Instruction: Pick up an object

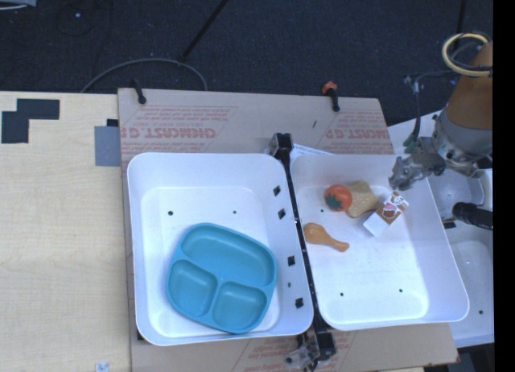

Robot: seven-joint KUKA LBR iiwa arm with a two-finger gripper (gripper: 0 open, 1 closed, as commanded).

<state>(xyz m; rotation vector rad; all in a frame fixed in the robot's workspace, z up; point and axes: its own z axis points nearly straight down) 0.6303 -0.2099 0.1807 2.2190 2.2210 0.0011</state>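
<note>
Over the right-hand white bin, at its far right rim: grey arm with orange band, hand hanging low above the rim. Whether released or clenched, cannot tell; nothing seen between its tips.

In that bin, a loose cluster toward the far side. Nearest the hand: a small white carton with a red-brown label, just below and slightly left of the hand, tilted, long axis running diagonally from lower left to upper right. Beside it, touching or nearly so, a tan spongy block, and against that a round orange-red fruit-like toy. A little apart, nearer the bin's divider, a small orange spoon-shaped piece, long axis roughly left to right, handle pointing right and slightly down.

In the left white bin, well apart from the hand: a blue three-compartment plastic plate.

Likeliest target by nearness: the carton. Short drop and slight leftward shift called for; crowding by the tan block a risk for a clean grip.
</note>
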